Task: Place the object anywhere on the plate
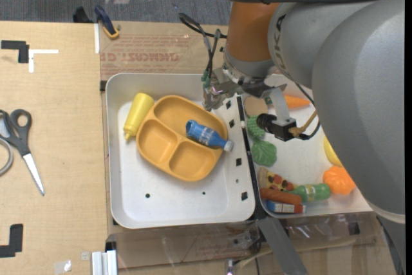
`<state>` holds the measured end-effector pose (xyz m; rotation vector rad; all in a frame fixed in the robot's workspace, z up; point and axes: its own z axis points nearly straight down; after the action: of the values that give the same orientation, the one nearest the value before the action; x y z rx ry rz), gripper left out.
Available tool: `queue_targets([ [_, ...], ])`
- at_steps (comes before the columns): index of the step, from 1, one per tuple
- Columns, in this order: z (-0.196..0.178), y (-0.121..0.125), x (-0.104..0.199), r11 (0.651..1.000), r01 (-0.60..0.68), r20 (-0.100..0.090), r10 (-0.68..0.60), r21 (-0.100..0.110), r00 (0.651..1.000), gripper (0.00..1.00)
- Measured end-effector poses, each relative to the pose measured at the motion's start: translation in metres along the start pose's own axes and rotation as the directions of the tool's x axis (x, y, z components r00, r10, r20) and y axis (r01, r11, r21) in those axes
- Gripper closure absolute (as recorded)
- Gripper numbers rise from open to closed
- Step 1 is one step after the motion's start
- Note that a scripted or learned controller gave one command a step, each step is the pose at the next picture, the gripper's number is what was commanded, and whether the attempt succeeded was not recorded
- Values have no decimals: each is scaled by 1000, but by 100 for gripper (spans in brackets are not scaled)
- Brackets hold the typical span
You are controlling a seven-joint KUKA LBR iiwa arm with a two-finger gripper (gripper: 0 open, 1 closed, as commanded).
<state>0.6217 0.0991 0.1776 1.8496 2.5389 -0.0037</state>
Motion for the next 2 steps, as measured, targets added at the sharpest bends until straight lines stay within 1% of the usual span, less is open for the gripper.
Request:
queue_targets([
  [1, 0, 0, 0, 1000, 0, 0, 0, 0, 1000, 0],
  [2, -111, -60, -17, 973, -229, 1, 229, 0, 973, 0],
])
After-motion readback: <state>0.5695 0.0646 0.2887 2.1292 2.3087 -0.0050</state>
